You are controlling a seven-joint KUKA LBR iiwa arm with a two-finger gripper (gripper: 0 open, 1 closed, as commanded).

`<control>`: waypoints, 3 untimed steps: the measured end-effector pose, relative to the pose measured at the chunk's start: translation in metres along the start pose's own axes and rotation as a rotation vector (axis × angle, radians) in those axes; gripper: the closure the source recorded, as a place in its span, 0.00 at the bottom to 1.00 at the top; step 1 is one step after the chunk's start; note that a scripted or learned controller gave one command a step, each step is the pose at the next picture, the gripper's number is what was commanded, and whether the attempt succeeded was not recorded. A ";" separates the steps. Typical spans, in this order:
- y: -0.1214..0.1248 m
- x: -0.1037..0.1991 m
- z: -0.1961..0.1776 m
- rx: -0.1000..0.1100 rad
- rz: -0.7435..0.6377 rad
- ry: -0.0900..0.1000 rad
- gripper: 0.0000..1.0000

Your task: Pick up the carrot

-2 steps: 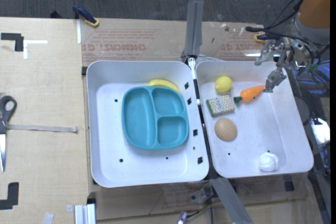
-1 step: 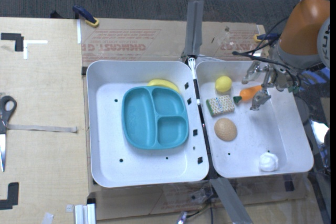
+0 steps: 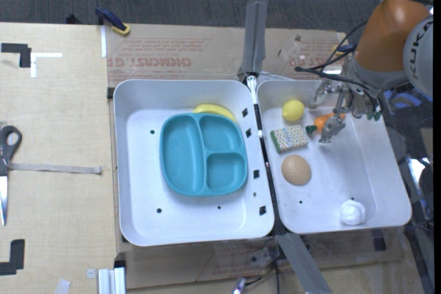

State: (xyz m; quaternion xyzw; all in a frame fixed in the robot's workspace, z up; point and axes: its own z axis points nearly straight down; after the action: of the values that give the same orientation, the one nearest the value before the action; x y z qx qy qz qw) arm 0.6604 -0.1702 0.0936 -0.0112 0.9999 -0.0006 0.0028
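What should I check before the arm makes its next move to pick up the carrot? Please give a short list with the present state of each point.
1. Carrot in view, in the right bin: ok.
2. Tool right next to the carrot: ok.
3. Carrot between the fingers: cannot tell, the arm hides part of it.
4. Lemon apart from the carrot: ok, a small gap shows.
5. Sponge clear of the tool: ok, but close, just to the left of it.
6. Egg and white ball out of the way: ok, both lie nearer the front of the bin.
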 end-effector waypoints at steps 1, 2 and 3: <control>0.001 -0.002 -0.012 0.002 -0.003 -0.007 1.00; 0.022 -0.001 -0.069 0.000 0.197 -0.002 1.00; 0.086 0.033 -0.100 -0.001 0.158 0.001 1.00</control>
State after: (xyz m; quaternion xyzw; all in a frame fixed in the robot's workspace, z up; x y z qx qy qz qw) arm 0.6245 -0.0849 0.1931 0.0676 0.9977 0.0000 0.0022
